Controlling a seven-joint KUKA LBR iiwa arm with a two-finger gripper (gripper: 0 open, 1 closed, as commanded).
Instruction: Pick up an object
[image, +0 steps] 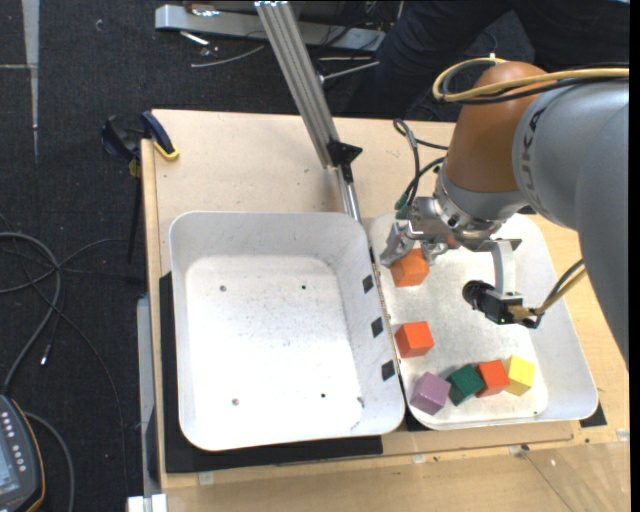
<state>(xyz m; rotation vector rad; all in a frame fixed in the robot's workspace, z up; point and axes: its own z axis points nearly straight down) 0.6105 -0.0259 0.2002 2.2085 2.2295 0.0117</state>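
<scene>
My gripper (412, 248) hangs over the back left part of the right bin (560, 300). An orange block (410, 270) sits right under the gripper, its top edge hidden by the gripper body. I cannot make out whether the block is gripped or resting on the bin floor. A second orange block (413, 338) lies a little nearer the front. Along the front wall a purple block (430, 392), a green block (465, 383), an orange-red block (493, 377) and a yellow block (521, 373) form a row.
The left bin (190, 250) adjoins the right one along a shared rim. A slanted metal pole (310, 90) comes down to the bench behind the bins. A black fitting with cables (492, 300) hangs off the wrist over the right bin.
</scene>
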